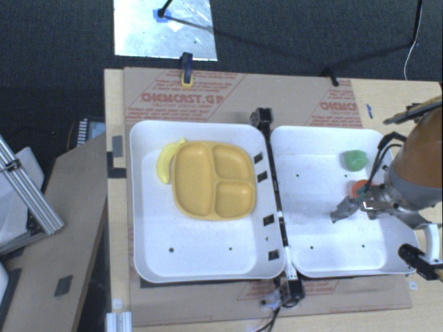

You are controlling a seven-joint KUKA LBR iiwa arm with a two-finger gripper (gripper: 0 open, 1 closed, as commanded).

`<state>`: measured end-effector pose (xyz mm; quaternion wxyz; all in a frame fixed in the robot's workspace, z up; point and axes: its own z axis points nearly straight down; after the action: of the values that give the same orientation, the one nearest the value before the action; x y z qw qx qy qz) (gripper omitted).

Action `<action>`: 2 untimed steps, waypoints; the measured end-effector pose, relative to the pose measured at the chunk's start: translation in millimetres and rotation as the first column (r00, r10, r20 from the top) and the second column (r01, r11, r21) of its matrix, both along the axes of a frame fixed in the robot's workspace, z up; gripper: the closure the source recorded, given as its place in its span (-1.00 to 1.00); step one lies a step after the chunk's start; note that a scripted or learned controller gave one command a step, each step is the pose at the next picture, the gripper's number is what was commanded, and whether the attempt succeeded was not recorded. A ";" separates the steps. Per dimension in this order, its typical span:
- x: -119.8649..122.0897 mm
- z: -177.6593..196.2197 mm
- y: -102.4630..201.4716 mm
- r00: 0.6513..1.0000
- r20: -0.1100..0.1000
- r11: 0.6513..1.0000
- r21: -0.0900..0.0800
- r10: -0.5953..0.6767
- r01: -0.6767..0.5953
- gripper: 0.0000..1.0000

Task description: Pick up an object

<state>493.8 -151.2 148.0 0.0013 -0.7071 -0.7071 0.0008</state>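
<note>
Two shallow white plastic bins sit side by side on a cardboard-covered bench, filling the middle of the frame. The left bin holds a yellow three-compartment plastic tray in its upper centre, and a yellow banana-shaped object lies touching the tray's left edge, partly tucked beneath it.

In the right bin, a small round green object rests near the upper right corner. Just below it, a small orange-red object lies on the bin floor, partly hidden by the arm's wrist.

The grey arm with its orange band enters from the right edge of the frame. Its two-finger gripper points left over the right bin's floor, in the right centre of the frame, just below and left of the orange-red object. Whether it is parted or closed cannot be told from this angle, and nothing visible sits between its tips.
</note>
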 end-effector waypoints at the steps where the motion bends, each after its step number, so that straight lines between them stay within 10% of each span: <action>1: -6.3 -60.2 5.2 1.000 -0.001 1.000 0.001 0.000 0.000 -1.00; 2: -5.8 -63.8 5.4 1.000 0.003 1.000 0.000 0.000 0.000 -1.00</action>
<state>488.0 -145.8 84.2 0.0002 -0.7072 -0.7071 -0.0003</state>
